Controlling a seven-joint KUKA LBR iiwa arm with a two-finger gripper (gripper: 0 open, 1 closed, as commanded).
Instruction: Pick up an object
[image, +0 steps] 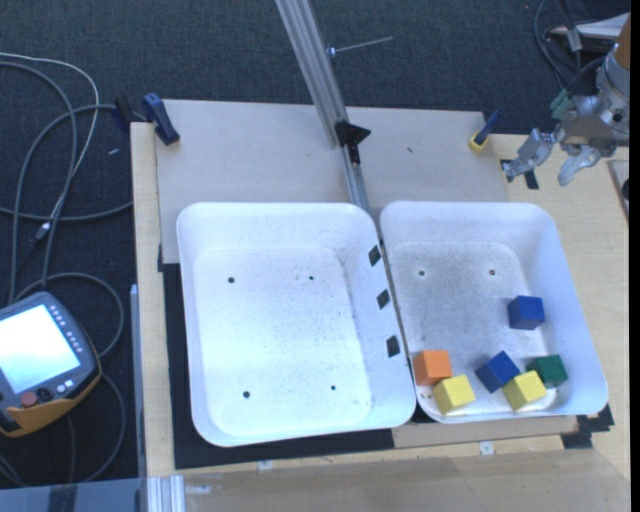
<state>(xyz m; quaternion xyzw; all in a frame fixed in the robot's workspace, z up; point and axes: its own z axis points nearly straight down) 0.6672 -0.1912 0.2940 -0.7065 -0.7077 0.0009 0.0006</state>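
Task status: nothing picked yet. Gripper hangs over the bench top past the far right corner of the right bin, well apart from all blocks. Claw is spread, nothing between the fingers. All of the job is left: travel to a block, descend, close, lift.

L to R:

- Teach pendant on the floor, off the bench's left edge; cables near it.
- Blue clamp at the bench's far left corner.
- Left bin: no blocks inside, just dark specks and a few small holes in the floor.
- Metal rail runs slantwise from the far side down to the seam btwn the bins.
- Right bin: six blocks, all toward its near right part. Near edge, L to R: orange block, yellow block just beside it, blue block, second yellow block, green block. These five sit bunched, some prob. touching.
- Lone blue block sits apart, nearer the right wall, w/ free space around it. Judgement: easiest candidate for a grasp.
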